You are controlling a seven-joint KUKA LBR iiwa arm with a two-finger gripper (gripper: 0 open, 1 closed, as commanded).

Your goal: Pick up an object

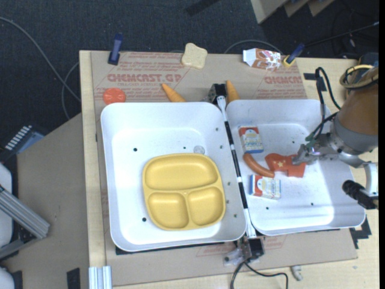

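Note:
The right bin [313, 212] holds a small white-and-orange carton [251, 139], an orange sausage [258, 165], a red flat object [284, 164] and a second small carton [266, 187]. My gripper [301, 156] comes in from the right and sits low at the right end of the red object, at or just above it. Its tip is dark and small in the camera view. The grey arm with its orange band [361, 110] stands over the bin's right side.
A yellow divided plate [183, 190] lies in the left bin [120, 131]. Behind the bins on the cardboard lie a bread slice [194, 55], a carrot [172, 93], an orange disc [112, 95], a blue clip [115, 49] and a carton [262, 58].

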